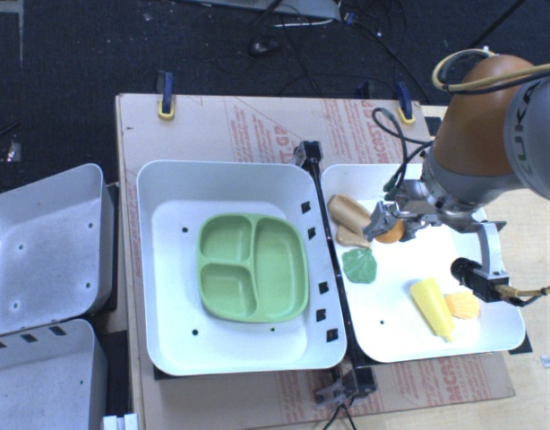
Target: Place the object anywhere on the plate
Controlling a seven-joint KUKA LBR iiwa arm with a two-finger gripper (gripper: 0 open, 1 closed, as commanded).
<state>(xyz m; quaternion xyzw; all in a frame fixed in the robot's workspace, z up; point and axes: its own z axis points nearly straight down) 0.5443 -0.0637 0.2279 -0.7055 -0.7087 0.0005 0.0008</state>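
Yellow banana-shaped toy point(433, 307) lies nearer than my pincer point(389, 222), which touches a small orange ball point(391, 231); grip unclear. I should confirm hold before crossing left to the green divided plate point(253, 268).

Single fixed camera above the bench, looking down at a slant — far edge of the bench board point(257, 106) near the top, near edge low in frame; set back enough to take in both white bins whole — left bin point(158, 240) at centre, right bin point(391, 330) toward the right; dark floor point(69, 34) beyond; arm point(490, 124) enters from the right, cropped by the edge.
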